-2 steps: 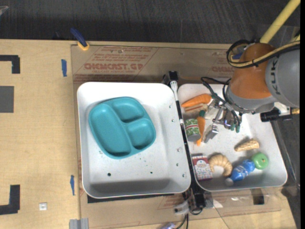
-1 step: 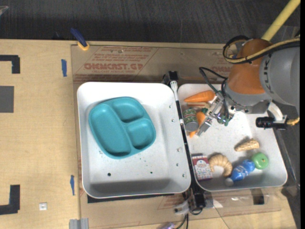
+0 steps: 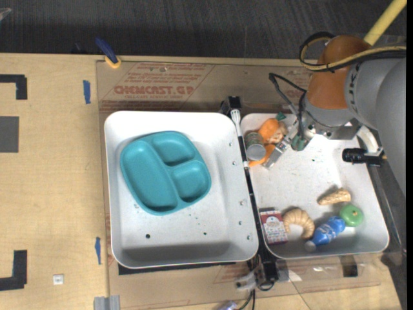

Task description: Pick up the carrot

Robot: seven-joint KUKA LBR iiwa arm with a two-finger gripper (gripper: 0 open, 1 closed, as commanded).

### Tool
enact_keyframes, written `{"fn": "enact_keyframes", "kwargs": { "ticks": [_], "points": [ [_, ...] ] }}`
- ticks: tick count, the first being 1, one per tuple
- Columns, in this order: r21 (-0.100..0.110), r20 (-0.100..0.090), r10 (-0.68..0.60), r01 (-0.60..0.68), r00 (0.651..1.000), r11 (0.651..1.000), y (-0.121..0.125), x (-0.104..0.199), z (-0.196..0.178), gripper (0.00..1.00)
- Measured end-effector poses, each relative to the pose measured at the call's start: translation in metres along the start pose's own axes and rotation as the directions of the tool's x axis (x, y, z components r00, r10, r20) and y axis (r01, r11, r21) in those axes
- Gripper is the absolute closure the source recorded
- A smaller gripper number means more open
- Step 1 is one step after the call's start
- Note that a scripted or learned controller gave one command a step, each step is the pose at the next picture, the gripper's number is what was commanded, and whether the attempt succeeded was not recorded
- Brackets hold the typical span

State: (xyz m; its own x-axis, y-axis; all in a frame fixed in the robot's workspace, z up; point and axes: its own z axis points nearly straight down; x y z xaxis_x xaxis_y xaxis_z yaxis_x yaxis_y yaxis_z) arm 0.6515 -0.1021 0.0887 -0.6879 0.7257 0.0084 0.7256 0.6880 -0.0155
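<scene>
The tabletop carries two white bins side by side; the left bin holds a teal divided plate; the right bin holds the smaller things. The grey arm reaches in from 3 o'clock, its orange band at the right bin's 12 o'clock. The gripper sits low at the bin's 10 o'clock corner, touching the carrot and a grey can just beside it; whether the fingers are spread or closed on the carrot I cannot tell. Along the 6 o'clock edge lie a red-and-white box, a croissant, a blue bottle, a green ball; a small pastry sits just above.
</scene>
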Motion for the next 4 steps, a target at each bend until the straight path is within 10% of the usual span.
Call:
{"fn": "enact_keyframes", "kwargs": {
  "ticks": [2,3,4],
  "points": [
    [-0.019,0.008,0.289,-0.289,0.957,0.957,-0.002,0.004,0.001,0.0],
    [-0.001,-0.009,0.532,-0.532,0.847,0.847,0.002,-0.017,0.001,0.0],
    [-0.025,-0.005,0.732,-0.731,0.682,0.681,0.042,0.021,-0.1,0.0]
  ]
}}
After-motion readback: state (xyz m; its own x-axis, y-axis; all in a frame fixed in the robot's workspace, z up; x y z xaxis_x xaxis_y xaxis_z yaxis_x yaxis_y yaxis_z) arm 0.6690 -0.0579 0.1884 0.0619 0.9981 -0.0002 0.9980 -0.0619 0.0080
